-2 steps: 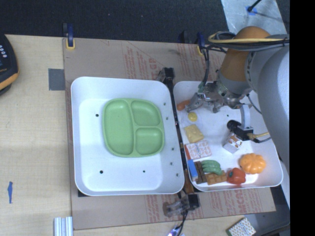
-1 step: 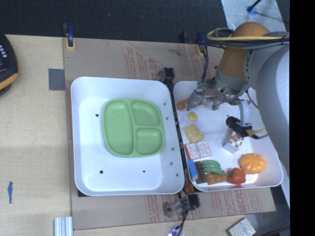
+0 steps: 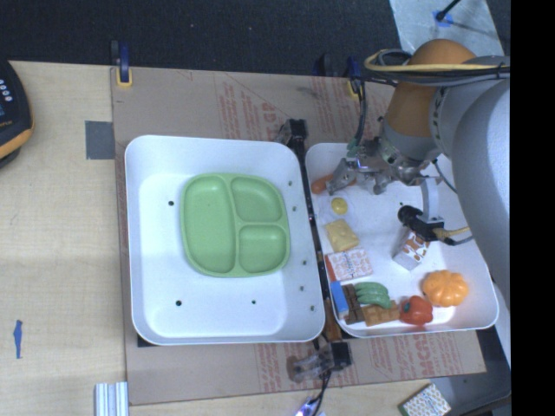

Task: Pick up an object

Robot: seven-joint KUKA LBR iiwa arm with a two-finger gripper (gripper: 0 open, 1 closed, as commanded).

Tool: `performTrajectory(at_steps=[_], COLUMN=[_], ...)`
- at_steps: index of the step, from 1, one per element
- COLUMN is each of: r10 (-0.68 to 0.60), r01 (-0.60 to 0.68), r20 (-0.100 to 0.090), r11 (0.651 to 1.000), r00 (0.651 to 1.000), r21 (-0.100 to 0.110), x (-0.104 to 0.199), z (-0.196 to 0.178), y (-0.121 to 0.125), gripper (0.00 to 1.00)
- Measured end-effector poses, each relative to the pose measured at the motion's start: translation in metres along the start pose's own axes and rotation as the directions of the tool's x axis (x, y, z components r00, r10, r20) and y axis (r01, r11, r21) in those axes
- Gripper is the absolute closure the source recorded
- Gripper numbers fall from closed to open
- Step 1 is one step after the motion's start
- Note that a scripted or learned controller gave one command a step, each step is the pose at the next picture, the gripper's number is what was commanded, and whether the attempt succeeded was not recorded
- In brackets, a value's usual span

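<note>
Your gripper [image 3: 368, 173] is hovering low over the far end of the right bin [image 3: 468, 321], and honestly I can't tell whether it's grabbing anything from this angle. The pickable stuff sits in that same bin: a small yellow piece [image 3: 338, 205] just near of the gripper, a yellow block [image 3: 342, 235], a little carton [image 3: 412, 250], an orange pumpkin [image 3: 445, 288], a red tomato [image 3: 416, 310] and a green veggie [image 3: 373, 292]. The left bin [image 3: 156, 258] has a green divided plate [image 3: 234, 224].
</note>
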State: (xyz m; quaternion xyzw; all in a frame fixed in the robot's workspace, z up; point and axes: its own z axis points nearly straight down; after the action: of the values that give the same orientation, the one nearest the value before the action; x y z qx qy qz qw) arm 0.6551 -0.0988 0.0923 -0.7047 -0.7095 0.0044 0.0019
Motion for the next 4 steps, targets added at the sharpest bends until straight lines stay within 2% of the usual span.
performTrajectory(at_steps=[4], r10=[0.005], r01=[-0.005], r20=[-0.002], r11=[1.0], r00=[1.0], r21=[-0.001], x=[-0.0015], z=[0.0004], y=[0.0001], gripper=[0.0])
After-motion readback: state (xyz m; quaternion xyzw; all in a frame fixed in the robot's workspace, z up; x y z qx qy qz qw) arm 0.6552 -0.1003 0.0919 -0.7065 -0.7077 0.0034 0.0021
